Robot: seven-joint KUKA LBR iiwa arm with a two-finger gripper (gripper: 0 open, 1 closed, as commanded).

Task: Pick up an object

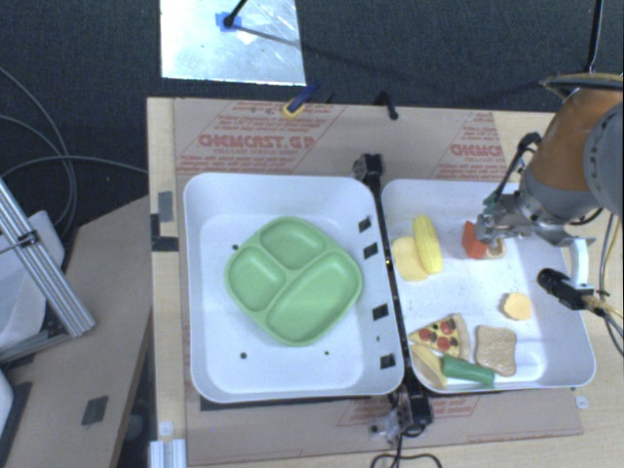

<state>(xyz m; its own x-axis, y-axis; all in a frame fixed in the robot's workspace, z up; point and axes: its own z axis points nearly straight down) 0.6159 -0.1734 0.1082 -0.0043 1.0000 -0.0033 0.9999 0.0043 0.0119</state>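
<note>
Camera view: gripper (490, 224) low in rt bin (575, 359), over small red-orange piece (475, 243); grip state can't tell.

Both white bins (283, 195) looked like smooth, faintly glossy plastic. In the left bin, the green plate (292, 281) appeared matt plastic. Beneath the bins lay brown board (253, 136) with a dull printed paper face. Behind that board, a metal sheet (232, 27) showed a brushed, reflective finish. Beside the plate's bin, toy foods looked plastic: corn (426, 242) glossy, bread (495, 349) rough.
</note>
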